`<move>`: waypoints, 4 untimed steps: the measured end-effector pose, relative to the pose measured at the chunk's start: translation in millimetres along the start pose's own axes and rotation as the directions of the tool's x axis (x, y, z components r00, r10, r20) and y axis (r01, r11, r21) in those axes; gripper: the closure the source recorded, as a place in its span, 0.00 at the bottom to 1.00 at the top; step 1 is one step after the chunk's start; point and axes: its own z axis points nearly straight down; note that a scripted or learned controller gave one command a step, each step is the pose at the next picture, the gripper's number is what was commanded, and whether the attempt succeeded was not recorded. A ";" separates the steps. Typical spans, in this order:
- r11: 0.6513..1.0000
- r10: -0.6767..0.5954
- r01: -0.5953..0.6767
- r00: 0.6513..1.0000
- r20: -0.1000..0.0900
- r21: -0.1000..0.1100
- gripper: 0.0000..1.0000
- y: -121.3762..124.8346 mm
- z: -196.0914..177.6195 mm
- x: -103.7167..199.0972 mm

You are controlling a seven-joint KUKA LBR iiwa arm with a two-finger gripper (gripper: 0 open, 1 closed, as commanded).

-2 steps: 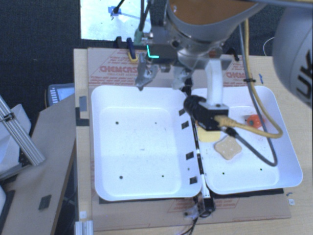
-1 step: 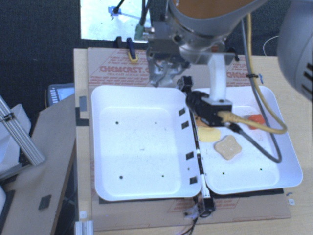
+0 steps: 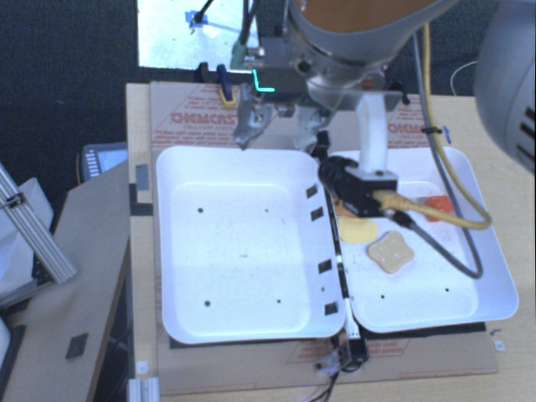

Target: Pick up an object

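My gripper (image 3: 279, 132) hangs high over the back rim of the left bin (image 3: 176, 224), near the divide between the two bins. Its two grey fingers (image 3: 249, 126) stand apart, open, with nothing between them. In the right bin (image 3: 469, 300) lie a tan, toast-like square (image 3: 390, 251), a flat yellow piece (image 3: 356, 228) just behind it, and a small orange-red thing (image 3: 437, 203) partly under the yellow cable. All three lie to the right of and in front of the gripper, well clear of its fingers.
The two white bins stand side by side on a cardboard sheet (image 3: 197, 115) over the wooden bench. Black clips (image 3: 325, 266) run along the shared rim. An aluminium rail (image 3: 33, 224) leans at the far left.
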 end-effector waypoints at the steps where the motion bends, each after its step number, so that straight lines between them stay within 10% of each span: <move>1: 1.000 -0.004 0.004 1.000 -0.002 -0.003 1.00 0.2 -11.6 0.5; 2: 1.000 -0.006 0.006 1.000 -0.001 -0.001 0.00 0.1 -11.0 0.5; 3: 1.000 -0.010 0.010 1.000 -0.003 -0.004 1.00 0.4 -22.6 1.0; 4: 1.000 -0.012 0.012 1.000 -0.003 -0.003 0.00 0.3 -22.1 1.0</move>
